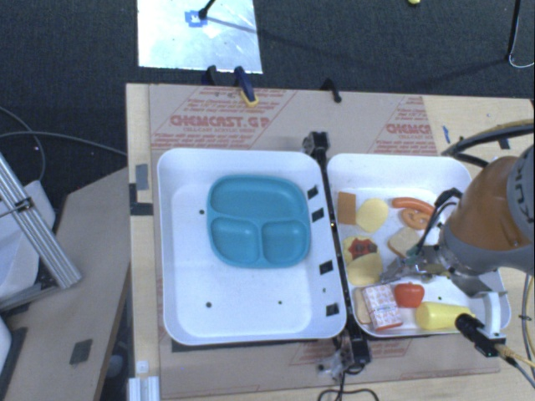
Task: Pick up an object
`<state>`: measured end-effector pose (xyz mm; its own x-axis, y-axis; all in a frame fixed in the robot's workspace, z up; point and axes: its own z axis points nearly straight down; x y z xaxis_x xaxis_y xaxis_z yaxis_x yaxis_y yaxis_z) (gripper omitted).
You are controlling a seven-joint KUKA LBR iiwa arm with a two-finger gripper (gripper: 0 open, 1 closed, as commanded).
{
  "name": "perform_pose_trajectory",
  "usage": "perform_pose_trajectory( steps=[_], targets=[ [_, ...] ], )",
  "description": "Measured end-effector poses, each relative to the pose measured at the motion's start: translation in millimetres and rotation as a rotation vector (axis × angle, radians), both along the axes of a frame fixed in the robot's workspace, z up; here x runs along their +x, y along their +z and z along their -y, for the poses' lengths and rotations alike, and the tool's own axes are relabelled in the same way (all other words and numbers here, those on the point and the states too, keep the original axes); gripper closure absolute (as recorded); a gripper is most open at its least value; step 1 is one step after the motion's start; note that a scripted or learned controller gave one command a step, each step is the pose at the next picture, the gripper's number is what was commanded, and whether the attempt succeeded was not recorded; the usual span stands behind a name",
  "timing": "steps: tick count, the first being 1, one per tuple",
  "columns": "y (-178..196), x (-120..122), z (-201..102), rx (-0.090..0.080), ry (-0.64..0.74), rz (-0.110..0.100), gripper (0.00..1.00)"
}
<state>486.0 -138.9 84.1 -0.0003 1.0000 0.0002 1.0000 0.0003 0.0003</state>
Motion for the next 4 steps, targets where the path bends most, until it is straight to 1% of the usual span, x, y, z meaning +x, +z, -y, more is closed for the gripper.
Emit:
perform_pose_trajectory(
  steps=[1,2,3,4],
  targets=[
    [0.5,25.0,-4.0,-0.001,0.005,0.003,0.0],
    [0.0,-0.5,14.6,0.0,-0.002,-0.001,0.0],
    [0.8,0.2,71.4,-0.004,-0.003,0.002,0.0],
    [1.3,86.5,14.5,0.001,0.012,0.009,0.0]
  ],
)
